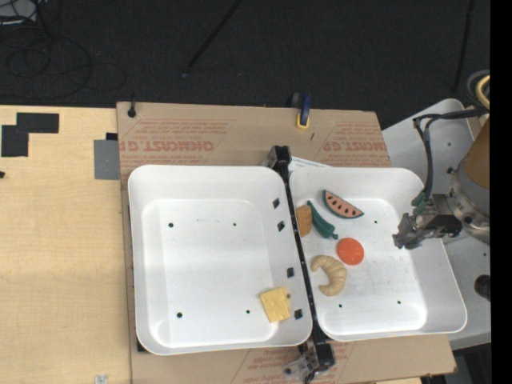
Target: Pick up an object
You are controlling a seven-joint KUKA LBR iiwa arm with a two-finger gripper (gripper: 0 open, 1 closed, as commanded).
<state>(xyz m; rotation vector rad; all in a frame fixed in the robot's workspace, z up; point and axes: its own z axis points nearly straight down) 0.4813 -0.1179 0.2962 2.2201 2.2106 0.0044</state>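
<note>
In the right bin lie a watermelon slice, a green piece, a brown block by the divider, a red-orange disc and a tan croissant. A yellow cheese wedge sits in the left bin near its front right corner. My gripper hangs over the right bin's right side, to the right of the red-orange disc and apart from it. Nothing shows between its fingers.
Both bins rest on a cardboard sheet over the wooden bench. A black clamp bar runs between the bins. A blue and yellow clip stands at the cardboard's back edge. Cables hang by the arm.
</note>
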